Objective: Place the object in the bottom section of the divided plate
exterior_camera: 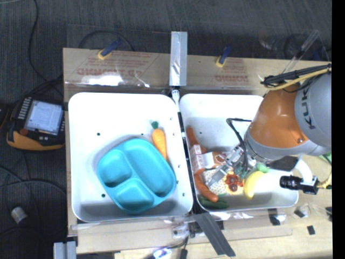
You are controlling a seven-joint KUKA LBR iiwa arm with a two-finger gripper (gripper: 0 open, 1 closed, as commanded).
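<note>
A blue divided plate (136, 176) lies in the left bin, tilted, with three sections. An orange toy carrot (159, 142) rests against the plate's upper right rim. My gripper (225, 172) hangs low in the right bin over a heap of toy food: a red sausage (205, 190), a yellow banana (251, 183), a red berry-like piece (233, 182) and a printed packet (198, 158). Its metal fingers point down-left into the heap. The arm's orange wrist (276, 124) hides the bin's back right part.
Two white bins sit side by side, split by a wall (182, 150). Another orange piece (190, 136) lies along the right bin's left wall. A handheld device (39, 122) lies on the floor left of the bench. Clamps (109, 49) hold the back board.
</note>
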